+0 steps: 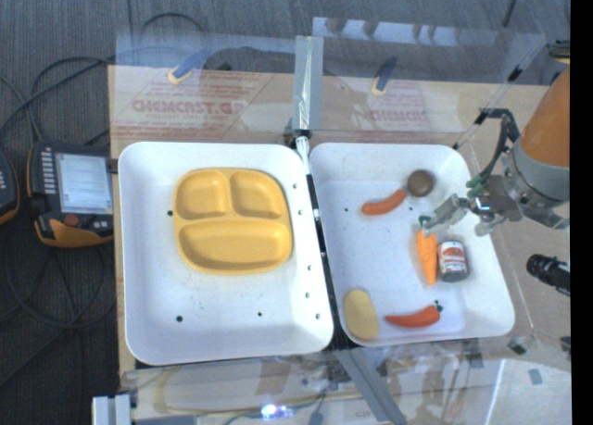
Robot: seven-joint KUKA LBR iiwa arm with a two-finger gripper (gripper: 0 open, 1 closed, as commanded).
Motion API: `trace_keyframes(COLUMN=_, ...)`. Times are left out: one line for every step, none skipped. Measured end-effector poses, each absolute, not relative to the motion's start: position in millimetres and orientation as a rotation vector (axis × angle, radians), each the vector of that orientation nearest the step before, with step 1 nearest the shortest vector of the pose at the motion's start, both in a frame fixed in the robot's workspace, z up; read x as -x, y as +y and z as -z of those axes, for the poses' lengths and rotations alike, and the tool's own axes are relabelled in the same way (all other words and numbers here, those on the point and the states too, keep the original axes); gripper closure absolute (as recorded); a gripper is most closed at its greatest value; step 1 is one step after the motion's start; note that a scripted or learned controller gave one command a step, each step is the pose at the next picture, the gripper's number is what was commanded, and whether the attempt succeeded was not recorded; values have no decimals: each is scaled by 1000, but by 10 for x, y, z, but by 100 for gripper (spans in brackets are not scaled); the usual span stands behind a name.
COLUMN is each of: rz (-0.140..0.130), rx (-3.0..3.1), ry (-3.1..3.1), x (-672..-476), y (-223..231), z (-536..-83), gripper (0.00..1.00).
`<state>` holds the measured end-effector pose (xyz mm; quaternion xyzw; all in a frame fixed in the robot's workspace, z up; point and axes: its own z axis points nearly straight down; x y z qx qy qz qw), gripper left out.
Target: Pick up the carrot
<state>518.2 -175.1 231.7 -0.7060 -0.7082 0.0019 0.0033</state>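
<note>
The hand [457, 211] hangs just above the carrot's [426, 257] green top; its grip state cannot be told. A small can [452, 260] lies beside the carrot, below the hand.

The arm [553, 127] comes in from the right side, its orange band high at the edge and the grey wrist angled down and leftward. The gripper [445, 213] stretches out low toward the left, its fingers [451, 207] looking slightly parted, though from this slant that is hard to confirm
</note>
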Motion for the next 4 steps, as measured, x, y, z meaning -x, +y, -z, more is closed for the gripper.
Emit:
trace_keyframes(rz=5, rx=2353, ry=-2067, x=-5661, y=-2139, z=-1070, gripper=0)
trace_keyframes(rz=4, rx=2120, ry=-2329, x=-5715, y=-2057, z=-910, gripper=0)
trace_keyframes(rz=12, rx=2119, ry=-2331, x=-5735, y=-2044, z=-982, gripper=100)
trace_keyframes(rz=-5, rx=2007, ry=-2414, x=-6227, y=-1471, z=-1917, gripper=100)
